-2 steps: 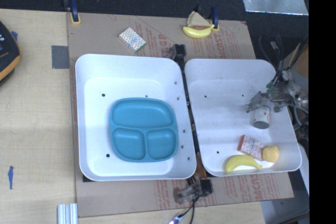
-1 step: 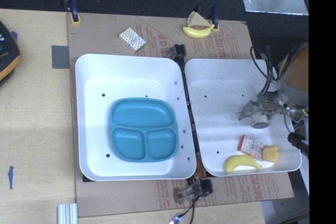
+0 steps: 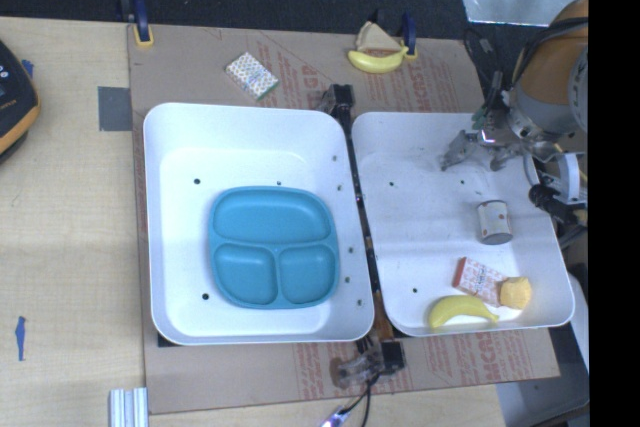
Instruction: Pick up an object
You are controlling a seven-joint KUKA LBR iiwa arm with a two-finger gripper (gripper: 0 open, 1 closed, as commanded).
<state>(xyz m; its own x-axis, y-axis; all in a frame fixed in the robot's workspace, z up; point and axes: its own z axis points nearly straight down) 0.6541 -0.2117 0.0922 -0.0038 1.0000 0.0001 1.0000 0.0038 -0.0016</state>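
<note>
The arm [image 3: 550,65] comes in at about two o'clock, and its gripper [image 3: 480,150] hangs over the upper part of the right bin [image 3: 420,215], with the jaws spread open and nothing between them. Below the gripper, toward six o'clock from it and well apart, a small grey can [image 3: 493,221] stands on the bin floor. Further down, at the bin's five o'clock corner, lie a yellow banana [image 3: 460,312], a red and white packet [image 3: 481,279] and a yellow sponge-like lump [image 3: 515,293]; the packet and the lump touch, and the banana sits just beside them at their seven o'clock. The left bin [image 3: 170,165] holds a blue divided plate [image 3: 272,246], lying flat near its middle with two small compartments toward six o'clock and one long one toward twelve. On the brown board of the table [image 3: 60,215] beyond the bins, at twelve o'clock, a second banana [image 3: 375,61] rests against a wedge-shaped thing that I cannot make out, and a small patterned white packet [image 3: 251,74] lies at eleven o'clock, tilted. At the table's nine o'clock edge sits part of a dark device with an orange rim [image 3: 12,95].
</note>
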